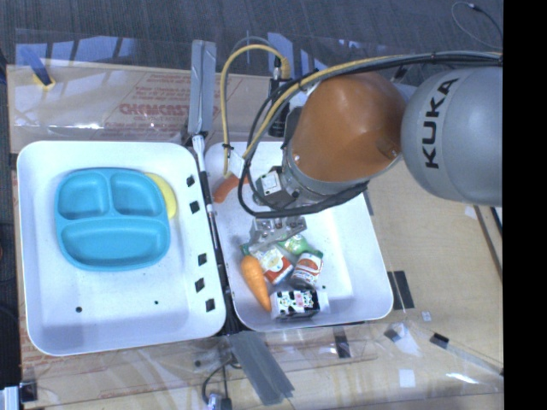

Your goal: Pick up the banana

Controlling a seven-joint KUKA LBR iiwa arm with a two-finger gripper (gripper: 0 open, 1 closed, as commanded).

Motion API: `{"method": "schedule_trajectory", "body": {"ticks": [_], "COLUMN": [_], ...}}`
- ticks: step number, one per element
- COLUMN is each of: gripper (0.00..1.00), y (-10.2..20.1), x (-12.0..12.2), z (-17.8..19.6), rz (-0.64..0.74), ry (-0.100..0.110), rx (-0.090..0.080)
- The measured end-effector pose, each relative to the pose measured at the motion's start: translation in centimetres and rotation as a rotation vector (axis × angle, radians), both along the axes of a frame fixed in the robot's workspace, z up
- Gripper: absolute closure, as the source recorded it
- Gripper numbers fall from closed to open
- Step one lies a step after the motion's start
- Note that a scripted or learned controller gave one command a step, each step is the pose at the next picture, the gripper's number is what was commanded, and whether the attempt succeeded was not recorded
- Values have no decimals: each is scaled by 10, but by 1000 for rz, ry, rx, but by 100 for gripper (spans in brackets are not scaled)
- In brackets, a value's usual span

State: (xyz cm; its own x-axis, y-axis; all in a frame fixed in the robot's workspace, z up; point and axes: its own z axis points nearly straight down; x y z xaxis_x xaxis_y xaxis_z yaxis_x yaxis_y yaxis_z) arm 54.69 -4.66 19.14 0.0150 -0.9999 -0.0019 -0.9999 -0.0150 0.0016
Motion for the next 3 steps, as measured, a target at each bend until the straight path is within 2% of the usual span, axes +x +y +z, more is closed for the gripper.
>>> {"method": "schedule_trajectory", "body": {"ticks": [1,2,3], "gripper": [100,0,100], "y": [21,21,24], "x": [-22,-22,-21], "z": [46,46,57], "rz": [-3,-3,5], "ry": [-4,-4,-5], "rx": [-1,-1,0]}}
